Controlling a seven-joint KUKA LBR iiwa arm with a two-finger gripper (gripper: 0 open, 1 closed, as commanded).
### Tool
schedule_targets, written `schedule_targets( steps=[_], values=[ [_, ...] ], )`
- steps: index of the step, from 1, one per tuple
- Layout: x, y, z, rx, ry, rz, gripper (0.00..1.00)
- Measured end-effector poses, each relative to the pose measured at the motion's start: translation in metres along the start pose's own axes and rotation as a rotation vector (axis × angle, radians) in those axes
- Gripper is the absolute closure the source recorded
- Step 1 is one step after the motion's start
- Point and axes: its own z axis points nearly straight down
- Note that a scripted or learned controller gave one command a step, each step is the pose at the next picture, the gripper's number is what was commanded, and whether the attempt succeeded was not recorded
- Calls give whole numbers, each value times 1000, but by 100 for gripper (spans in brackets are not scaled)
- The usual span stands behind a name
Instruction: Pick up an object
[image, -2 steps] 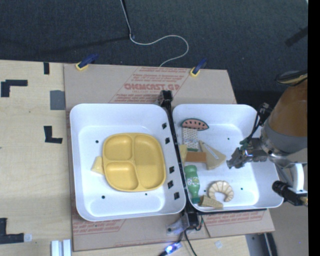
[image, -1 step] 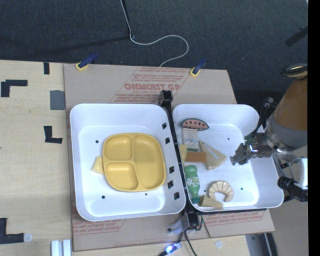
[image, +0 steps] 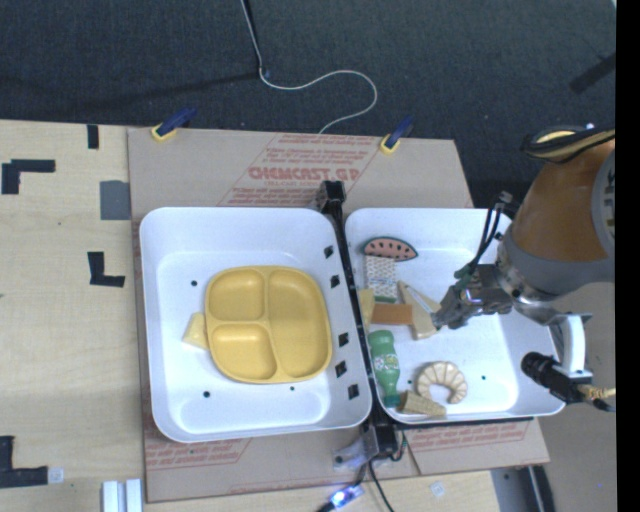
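The wedge (image: 419, 310), a tan, cheese-like piece, lies in the right bin (image: 500, 235) just off the tip of my jaws (image: 447, 314), and it looks like the likeliest thing for me to take. I cannot tell how my jaws stand, and nothing shows between them, so I claim no hold on anything.

The wedge is touching a brown block (image: 391, 315), with a patterned strip (image: 381, 272) and a watermelon slice (image: 389, 249) just beyond. Nearer the front wall lie a green bottle (image: 383, 362) and a croissant (image: 443, 381). In the left bin (image: 170, 235), a yellow divided plate (image: 268, 323) sits on a yellow slab, well apart from me.

My worry is the crowding. The pieces lean on one another along the divider, so closing on the wedge may catch the brown block too, or push the wedge aside so it slips out. Its slanted faces would probably squirt free under a pinch.
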Motion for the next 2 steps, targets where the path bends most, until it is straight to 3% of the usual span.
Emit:
schedule_targets(
  steps=[1,2],
  values=[
    [29,5,8,1,-1,2,100],
    [29,3,-10,-2,-1,4,100]
  ],
)
